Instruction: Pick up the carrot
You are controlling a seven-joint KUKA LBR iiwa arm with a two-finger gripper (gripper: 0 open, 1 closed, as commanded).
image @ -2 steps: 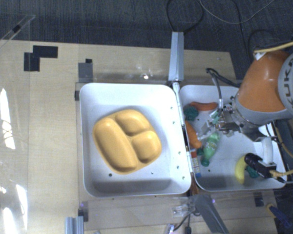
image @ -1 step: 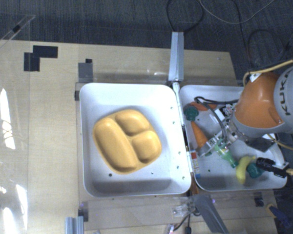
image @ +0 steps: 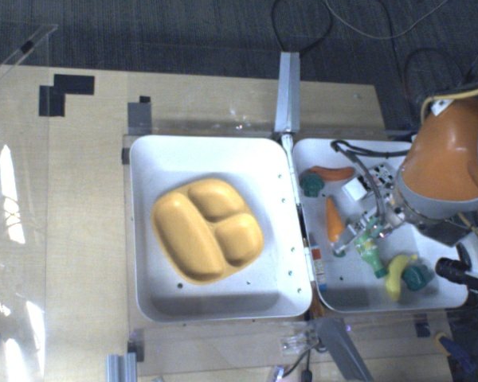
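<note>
Jaws: I cannot tell whether they stand open or closed. The gripper (image: 365,228) is a cluster of metal parts seen from above, and nothing is plainly clamped in it.
Gripper: over the middle of the right bin (image: 346,290), just right of the carrot.
Carrot (image: 334,220): lying flat in the left part of the right bin, near the wall shared with the left bin (image: 151,165). Its length runs from far to near.
Neighbours: a teal toy (image: 311,184) and an orange-red pepper (image: 332,171) sit on the far side of the carrot. A white block (image: 354,189) is to its far right, and a green piece (image: 370,255) lies near the gripper.
Left bin: holds a yellow dish (image: 208,229), well apart from the work.
Step in hand: by my judgement, lining up over the carrot, which is not yet lifted.
Doing it well: shift left until centred on the carrot's middle. Turn the wrist so the jaws close across its narrow width, not along its length, then come straight down.
Risk: the bin wall is close on the left, and a slanted descent could push the carrot against it.
</note>
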